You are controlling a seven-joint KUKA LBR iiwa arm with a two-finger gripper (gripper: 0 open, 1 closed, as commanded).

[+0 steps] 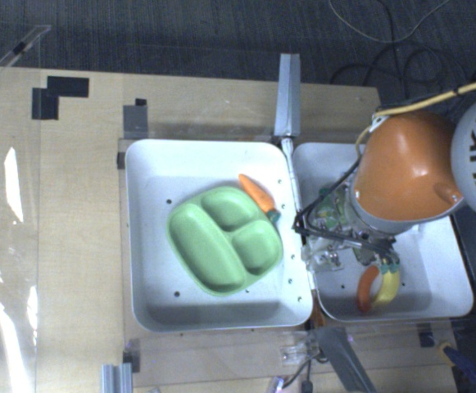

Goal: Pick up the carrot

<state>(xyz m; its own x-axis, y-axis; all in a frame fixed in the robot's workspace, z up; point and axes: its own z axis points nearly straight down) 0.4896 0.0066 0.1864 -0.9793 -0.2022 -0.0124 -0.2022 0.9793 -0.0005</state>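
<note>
Carrot lies in the left bin, well left of the gripper.
Its long axis runs diagonally beside the green tray; whether the gripper is open or closed cannot be told.

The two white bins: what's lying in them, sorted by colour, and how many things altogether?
Green: 1, the divided plate in the left bin
Orange: 2, the carrot by the plate's upper right edge, and an orange item in the right bin
Yellow: 1, a yellow item touching the orange one
Total: 4

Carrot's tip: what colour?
The carrot is orange with a dark green tip, seen in the camera view.
</note>
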